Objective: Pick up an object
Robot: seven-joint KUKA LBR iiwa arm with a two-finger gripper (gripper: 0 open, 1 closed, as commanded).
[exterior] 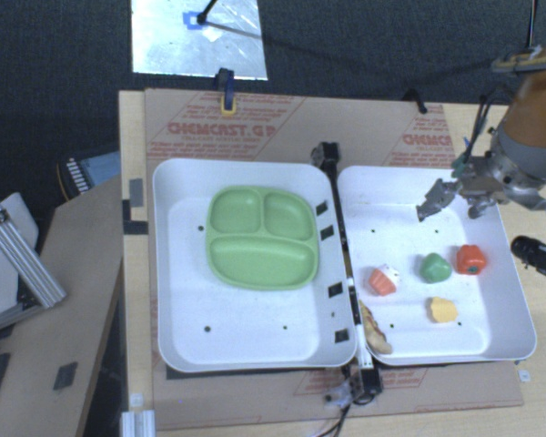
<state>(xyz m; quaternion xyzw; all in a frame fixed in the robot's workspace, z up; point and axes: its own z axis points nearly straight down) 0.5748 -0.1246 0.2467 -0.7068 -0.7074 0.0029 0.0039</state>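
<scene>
Five small things lie in the right bin [505,244], toward its near half. A green piece [435,267] sits roughly in the middle of the group, with a red piece [470,259] just beside it on the side toward the arm. An orange-and-white piece [383,280] rests a little apart on the other side, nearer the divider between the bins. A yellow piece [443,310] lies closer to the near rim, and a tan piece [376,334] (long and lumpy, hard to name) lies against the near inner corner by the divider.

The gripper [434,203] hangs over the far half of the same bin, above bare white floor, well apart from all five pieces. Nothing is between its fingers; how widely they are spread cannot be told from this angle. The grey arm [528,153], with its orange band, comes in from the right.

The left bin [177,271] holds a green divided plate [261,238], three compartments, lying flat near the middle. Both bins rest on a brown board [282,121].
</scene>
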